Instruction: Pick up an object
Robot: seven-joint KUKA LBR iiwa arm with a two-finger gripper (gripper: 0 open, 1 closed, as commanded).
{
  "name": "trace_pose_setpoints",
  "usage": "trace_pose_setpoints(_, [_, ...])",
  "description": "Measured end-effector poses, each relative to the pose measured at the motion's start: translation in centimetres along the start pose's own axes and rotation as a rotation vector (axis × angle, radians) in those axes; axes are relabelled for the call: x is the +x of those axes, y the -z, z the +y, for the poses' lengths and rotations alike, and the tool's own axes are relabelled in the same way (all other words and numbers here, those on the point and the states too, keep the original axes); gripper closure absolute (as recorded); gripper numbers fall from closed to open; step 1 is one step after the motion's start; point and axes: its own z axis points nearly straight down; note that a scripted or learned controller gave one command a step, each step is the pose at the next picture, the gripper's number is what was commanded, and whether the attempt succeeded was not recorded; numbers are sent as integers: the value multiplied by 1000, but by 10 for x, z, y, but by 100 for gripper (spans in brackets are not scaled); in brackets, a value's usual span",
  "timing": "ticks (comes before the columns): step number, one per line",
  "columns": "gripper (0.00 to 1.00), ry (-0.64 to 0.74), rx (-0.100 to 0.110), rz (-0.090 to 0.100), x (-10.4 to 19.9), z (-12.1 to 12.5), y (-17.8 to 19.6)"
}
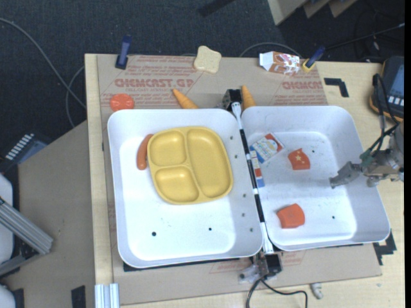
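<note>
Gripper (338,179) of mine, fingers unreadable, hangs at the right bin's (366,220) right edge; orange block (291,215) near its front edge. Bench board (154,82) reads "CHEMCAST GP".

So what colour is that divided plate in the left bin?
Yellow: the divided plate shows plainly in the camera view.

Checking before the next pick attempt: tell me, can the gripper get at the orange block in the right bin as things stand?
Probably yes. The gripper sits low at the right bin's right side, and the orange block lies alone on bare floor toward the front, with nothing between them.
</note>
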Motion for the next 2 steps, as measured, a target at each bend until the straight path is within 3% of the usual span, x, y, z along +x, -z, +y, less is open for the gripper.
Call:
trace_pose_setpoints(1, [0, 1, 0, 1, 82, 92, -91])
trace_pose_setpoints(2, [100, 1, -4, -2, 80, 92, -80])
